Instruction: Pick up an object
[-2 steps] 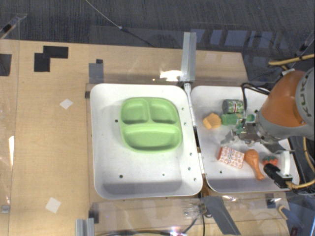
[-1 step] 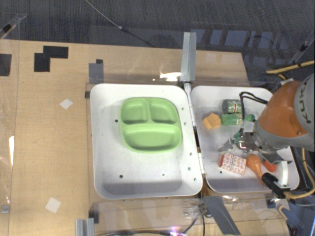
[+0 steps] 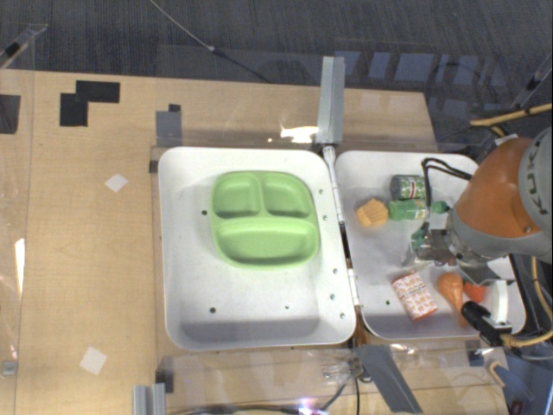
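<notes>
Red-patterned packet (image 3: 415, 295), lying flat near the right bin's (image 3: 380, 318) front wall; orange carrot-like piece (image 3: 451, 289) just beside it, partly hidden by the arm (image 3: 501, 201); gripper (image 3: 429, 245) just above the packet, state cannot be made out; tan block (image 3: 372, 213), green bottle (image 3: 408, 209), can (image 3: 408, 186) behind; green divided tray (image 3: 263, 218) in the left bin (image 3: 186, 318).

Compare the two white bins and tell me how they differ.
The left bin carries a single thing, a green divided plate; the right bin carries several small things: a can, a tan block, a green bottle, a patterned packet and an orange toy carrot.
The arm's gripper hangs over the right bin, not the left bin.
Both are shallow, white and rounded at the corners.
</notes>
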Controlling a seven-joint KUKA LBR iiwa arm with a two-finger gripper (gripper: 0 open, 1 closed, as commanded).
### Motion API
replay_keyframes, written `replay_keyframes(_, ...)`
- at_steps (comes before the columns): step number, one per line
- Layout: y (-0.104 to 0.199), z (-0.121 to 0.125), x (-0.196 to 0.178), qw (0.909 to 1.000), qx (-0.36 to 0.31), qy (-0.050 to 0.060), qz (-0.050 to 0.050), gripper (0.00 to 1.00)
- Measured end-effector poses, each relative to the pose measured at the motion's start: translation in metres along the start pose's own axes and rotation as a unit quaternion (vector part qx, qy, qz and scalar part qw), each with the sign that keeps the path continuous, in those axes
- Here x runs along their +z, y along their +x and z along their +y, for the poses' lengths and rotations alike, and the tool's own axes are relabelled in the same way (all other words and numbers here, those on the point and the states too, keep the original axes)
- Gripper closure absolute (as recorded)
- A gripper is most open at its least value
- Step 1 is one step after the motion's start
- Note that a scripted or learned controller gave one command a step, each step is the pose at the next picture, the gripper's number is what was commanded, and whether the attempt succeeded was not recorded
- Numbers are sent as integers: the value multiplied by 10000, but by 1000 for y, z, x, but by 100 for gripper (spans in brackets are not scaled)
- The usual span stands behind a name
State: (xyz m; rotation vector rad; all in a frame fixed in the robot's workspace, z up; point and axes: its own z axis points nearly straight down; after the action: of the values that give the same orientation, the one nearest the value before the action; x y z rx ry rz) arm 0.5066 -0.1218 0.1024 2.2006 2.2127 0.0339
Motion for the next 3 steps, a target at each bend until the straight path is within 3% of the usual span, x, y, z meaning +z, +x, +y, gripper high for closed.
replay_keyframes(1,73,21,-80,9999,3,147,-2,100)
replay_keyframes(2,-30,8,-60,9999,8,151,-6,100)
replay_keyframes(3,-30,8,-60,9999,7,151,-5,0)
